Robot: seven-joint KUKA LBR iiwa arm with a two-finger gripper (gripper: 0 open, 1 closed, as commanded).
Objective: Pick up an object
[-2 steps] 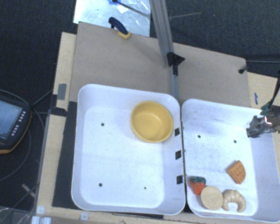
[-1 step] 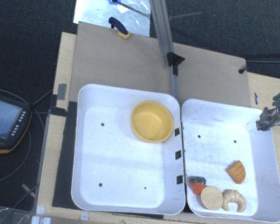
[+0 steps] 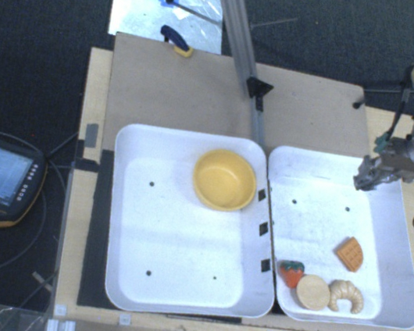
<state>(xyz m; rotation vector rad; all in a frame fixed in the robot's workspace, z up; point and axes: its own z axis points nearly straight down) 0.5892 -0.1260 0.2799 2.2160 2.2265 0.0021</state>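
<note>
Hand (image 3: 367,175) hovers over right bin's (image 3: 404,259) far right corner; grip state unclear, nothing visibly held. Croissant (image 3: 347,296) in near right corner, long axis left-right, tips toward near edge, beside round biscuit (image 3: 312,292), waffle (image 3: 349,253), tomato (image 3: 291,272). Yellow bowl (image 3: 224,180) in left bin (image 3: 118,264).

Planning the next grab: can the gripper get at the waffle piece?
Probably yes. The gripper hangs over the same bin, and the waffle piece lies apart from its neighbours with nothing over it.
</note>
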